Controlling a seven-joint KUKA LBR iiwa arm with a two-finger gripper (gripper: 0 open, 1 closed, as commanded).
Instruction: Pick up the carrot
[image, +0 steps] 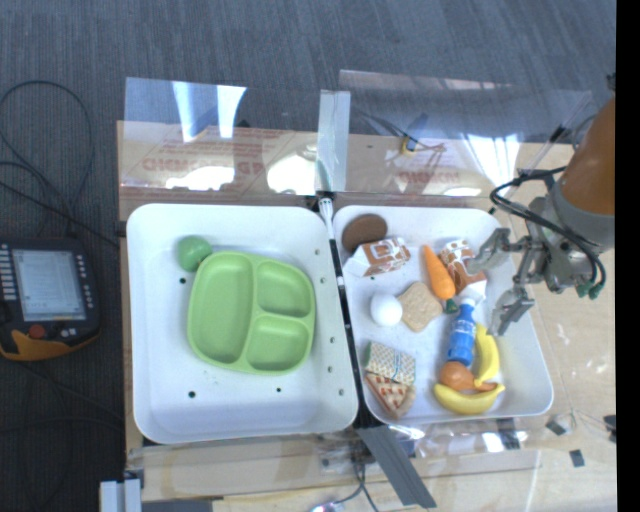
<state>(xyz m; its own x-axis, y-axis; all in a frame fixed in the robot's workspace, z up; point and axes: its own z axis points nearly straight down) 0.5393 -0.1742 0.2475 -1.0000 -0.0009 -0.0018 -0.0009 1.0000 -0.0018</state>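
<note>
Carrot in right bin, lying toward the bin's middle from the end effector.
Orange, tapered, smooth; long axis ran near-to-far, slightly slanted, between a wrapped snack and a blue bottle. End effector stood spread wide, holding nothing, beside it.

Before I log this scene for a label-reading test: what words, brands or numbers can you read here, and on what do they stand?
No text reads clearly.
Cardboard strip behind the bins: reddish print, glare-washed, unreadable.
Blue bottle: label too small to read.
Snack packet beside the carrot: print blurred.
Handheld screen left of the bench: display too small to read.
</note>
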